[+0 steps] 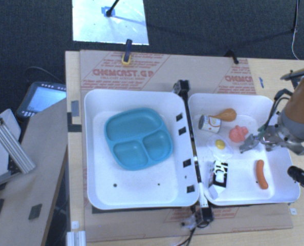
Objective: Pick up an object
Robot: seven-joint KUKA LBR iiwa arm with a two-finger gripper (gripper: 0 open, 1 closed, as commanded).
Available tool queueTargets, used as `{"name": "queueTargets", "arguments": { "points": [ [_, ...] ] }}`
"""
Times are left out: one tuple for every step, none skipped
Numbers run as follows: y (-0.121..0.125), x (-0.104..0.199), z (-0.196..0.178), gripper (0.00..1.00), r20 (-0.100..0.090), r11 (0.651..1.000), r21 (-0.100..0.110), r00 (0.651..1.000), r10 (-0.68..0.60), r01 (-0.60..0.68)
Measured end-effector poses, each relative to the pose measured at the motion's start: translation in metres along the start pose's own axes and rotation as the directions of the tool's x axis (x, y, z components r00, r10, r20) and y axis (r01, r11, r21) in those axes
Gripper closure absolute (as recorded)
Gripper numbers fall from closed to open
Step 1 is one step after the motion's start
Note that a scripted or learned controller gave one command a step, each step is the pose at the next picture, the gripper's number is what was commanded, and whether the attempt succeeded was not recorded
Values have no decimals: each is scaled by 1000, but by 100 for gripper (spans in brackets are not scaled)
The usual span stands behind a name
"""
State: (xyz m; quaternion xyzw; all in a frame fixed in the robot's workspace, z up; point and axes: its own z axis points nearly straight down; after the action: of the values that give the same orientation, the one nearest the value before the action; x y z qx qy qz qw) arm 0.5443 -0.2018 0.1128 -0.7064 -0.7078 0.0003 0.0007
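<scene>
The right bin (282, 188) holds several small items. A pink toy (237, 133) lies near its middle, with a small yellow piece (220, 144) to its lower left. At the back a small can (209, 123) lies on its side beside an orange drumstick (225, 115). A black and white box (219, 174) leans at the bin's front left, and an orange sausage (261, 174) lies at the front right. My gripper (247, 143) hangs low over the bin, just right of and below the pink toy, and I see nothing held in it.
The left bin (98, 188) holds a blue sectioned plate (138, 138). A black divider (189, 137) runs between the two bins. The arm (300, 114) comes in over the right bin's right wall. A tablet (39, 100) sits off the bench at the left.
</scene>
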Motion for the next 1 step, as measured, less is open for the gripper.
{"name": "queueTargets", "arguments": {
  "points": [
    [0, 0, 30, 0, 0, 1000, -1, 1000, 0, 0]
  ]
}}
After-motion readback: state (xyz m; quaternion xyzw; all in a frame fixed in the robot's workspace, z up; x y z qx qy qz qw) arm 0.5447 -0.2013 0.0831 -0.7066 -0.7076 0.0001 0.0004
